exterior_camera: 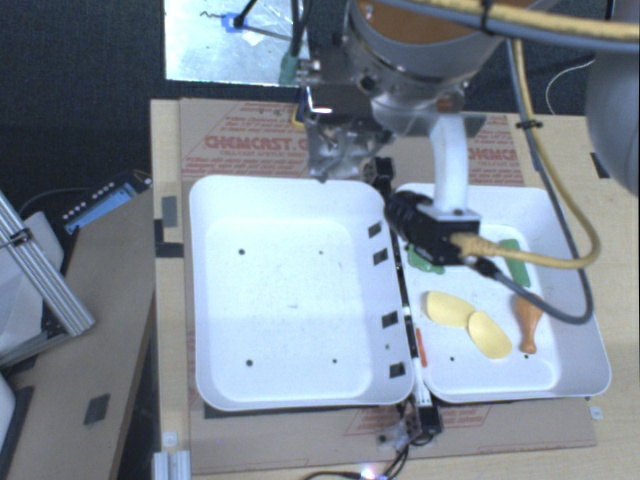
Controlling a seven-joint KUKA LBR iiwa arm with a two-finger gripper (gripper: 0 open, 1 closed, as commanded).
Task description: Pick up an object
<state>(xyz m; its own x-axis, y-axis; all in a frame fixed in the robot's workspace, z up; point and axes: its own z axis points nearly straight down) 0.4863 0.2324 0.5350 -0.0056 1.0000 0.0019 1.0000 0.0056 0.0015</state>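
- Dark carpet is seen around a wooden bench (100, 298), on which a brown cardboard sheet (240, 133) with red printed letters is laid under the two bins.
- A left white bin (290, 298) and a right white bin (570, 363) are placed side by side, touching along their inner edges, where small black clips are seen.
- Two yellow oval pieces (468, 323) are lying in the right bin, near its front, one partly beside the other.
- An orange drumstick-shaped object (527, 323) is found just to the right of the yellow pieces, lying flat.
- A green object (516, 260) is seen behind them, partly hidden by the black block and the cables.
- The arm is reaching over the back part of the right bin; a yellow cable and a grey cable are hanging from it.
- The gripper (345, 158) is seen at the back edge of the left bin, near the corner between the bins.
- Whether the claw is spread or pressed together cannot be told, because it is blurred and dark.
- No object is seen in the claw.
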